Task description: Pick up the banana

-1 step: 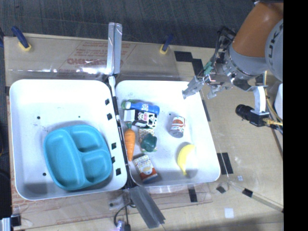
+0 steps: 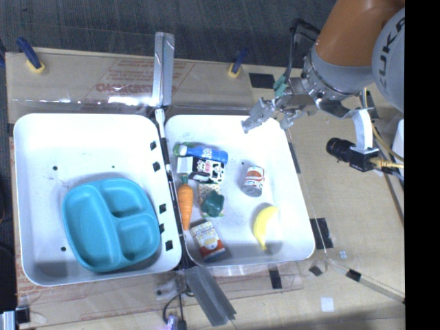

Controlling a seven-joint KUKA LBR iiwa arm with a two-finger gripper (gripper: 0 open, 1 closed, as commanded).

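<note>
While the grey arm (image 2: 357, 33) with its orange band reaches in from three o'clock, its jaws (image 2: 260, 117) hang over the one o'clock corner of the right-hand bin (image 2: 295, 184), high above the contents; how far apart they stand cannot be told from this angle, and nothing shows between them. The banana (image 2: 264, 224) lies toward five o'clock in that bin, a short yellow curve well apart from the jaws and near the bin's front wall. At ten o'clock from the banana sits a small red-and-white can (image 2: 254, 180). Toward the bin's nine o'clock side a blue-and-white carton (image 2: 205, 162) lies across the floor, with a dark green object (image 2: 212, 203) below it and an orange carrot (image 2: 185, 206) running along the wall just beside it. At six o'clock rests a small red packet (image 2: 206, 239). The left-hand bin (image 2: 34, 143) holds a turquoise divided tray (image 2: 110, 224) toward its six o'clock side. Both bins sit side by side on the surface (image 2: 344, 218)
</note>
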